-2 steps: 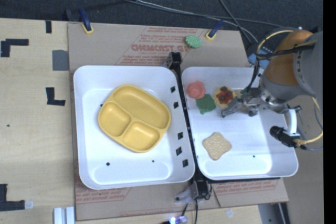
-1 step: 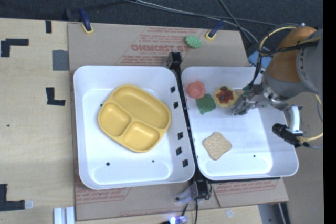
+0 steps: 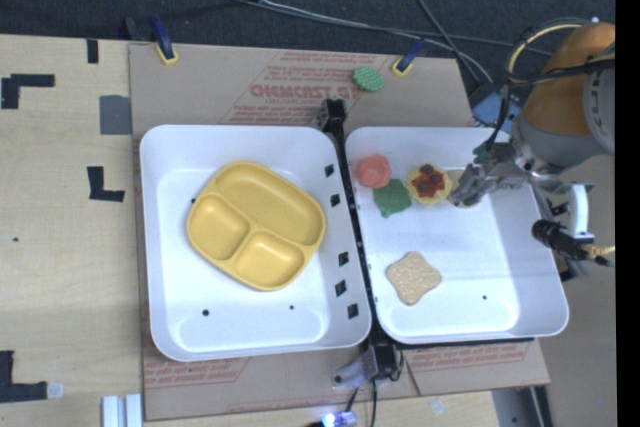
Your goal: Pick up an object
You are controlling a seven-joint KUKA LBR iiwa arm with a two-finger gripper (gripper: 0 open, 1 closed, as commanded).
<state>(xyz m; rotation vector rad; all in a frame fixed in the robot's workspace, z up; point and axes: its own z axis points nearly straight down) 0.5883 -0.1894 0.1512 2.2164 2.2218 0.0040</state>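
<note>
Overhead slanted view of the bench. Two white bins sit side by side: the left bin [image 3: 160, 245] carries a yellow divided tray [image 3: 257, 225]; the right bin [image 3: 530, 305] carries four small pieces. A pink round piece [image 3: 374, 170] lies at about 11 o'clock in the right bin, with a green piece [image 3: 393, 198] touching it on the lower right. A small tart-like piece with red and dark topping [image 3: 430, 183] lies near 12 o'clock, and a tan biscuit-shaped piece [image 3: 412, 277] lies at about 7 o'clock, well apart from the others. A second green piece [image 3: 368, 79] rests outside the bins on the cardboard, at 12 o'clock from their shared edge.

The gripper [image 3: 466, 189] is low over the right bin at roughly 1 o'clock, just beside the tart-like piece on its 3 o'clock side. The step in hand appears to be the approach to that piece; nothing is seen between the fingers. The next move would call for centring over the piece before closing.

Whether the jaws are spread or closed cannot be told: the wrist and blur obscure them. Contact between gripper and tart-like piece is likewise unclear.
</note>
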